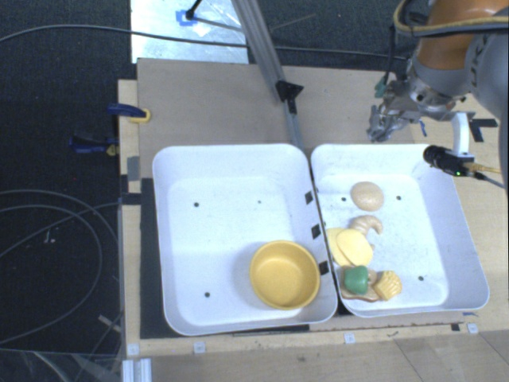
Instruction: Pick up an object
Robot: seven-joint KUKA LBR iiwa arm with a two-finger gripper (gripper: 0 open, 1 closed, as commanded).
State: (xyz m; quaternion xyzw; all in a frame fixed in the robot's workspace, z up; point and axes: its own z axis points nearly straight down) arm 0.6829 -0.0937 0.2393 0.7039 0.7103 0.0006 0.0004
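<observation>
Overhead view of the bench at the approach stage. The two-finger gripper (385, 124) hangs over the bare wooden bench top (207, 102), just beyond the far rim of the right-hand shallow white bin (469, 245), apart from every object. Whether it is released or clenched cannot be told at this angle, and nothing is seen in its grasp.

The nearest candidate is the beige egg-shaped object (367, 195), lying alone toward the far half of the right bin. Judged from this layout, it is the soundest choice. The gripper should travel inward over the rim, centre above the object, descend vertically and close across its narrower width, since a rounded body is likely to slip out of an off-centre pinch.

Nearer the camera, a cluster lies close together:
- a pale curved piece (367, 224)
- a flat yellow disc (351, 247)
- a small green block (355, 278)
- a yellow ridged piece (387, 285)

Their closeness leaves little room for a clean descent.

The left-hand shallow white bin (223, 165) holds a round yellow plastic bowl (285, 274) near its front right corner. A slanted grey metal pole (262, 38) ends near the bins' shared far corner, clear of the approach path.
</observation>
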